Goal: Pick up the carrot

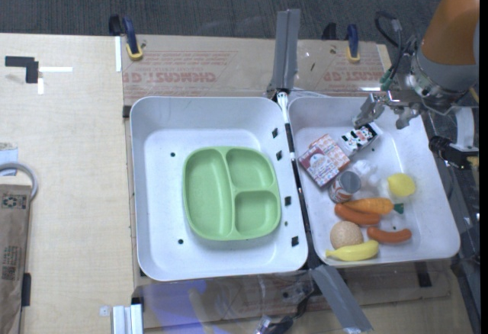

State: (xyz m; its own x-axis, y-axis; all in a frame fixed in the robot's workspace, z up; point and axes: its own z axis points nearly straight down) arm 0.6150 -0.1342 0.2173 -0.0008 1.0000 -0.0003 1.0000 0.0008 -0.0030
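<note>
My end effector [375, 105] hangs over the far right corner of the right bin [442, 195], above its rear wall, and from this slant I cannot tell how it is set. Just beneath and in front of it lies a small black-and-white pack [360, 137], with a red-and-white carton [323, 158] beside it toward the divider.

The carrot [370, 207] lies on its side near the middle of the right bin, tip pointing toward the divider and its green stub toward the outer wall. It is crowded. A small can [347, 185] touches its far side, a second longer orange piece [357, 214], possibly another carrot or a pepper, presses along its near side, and a lemon [401, 186] sits just beside its stub end. Nearer the front wall sit a round tan ball-like fruit [346, 234], a red-orange sausage-shaped item [390, 234] and a banana [354, 252], the banana close against the front edge.

Open floor in this bin shows mainly along the outer right wall and in the rear strip beside the lemon. The left bin [152, 172] holds a green divided plate [232, 193] at its centre, with bare white floor all round it. The bench [61, 172] to the left lies well apart.
</note>
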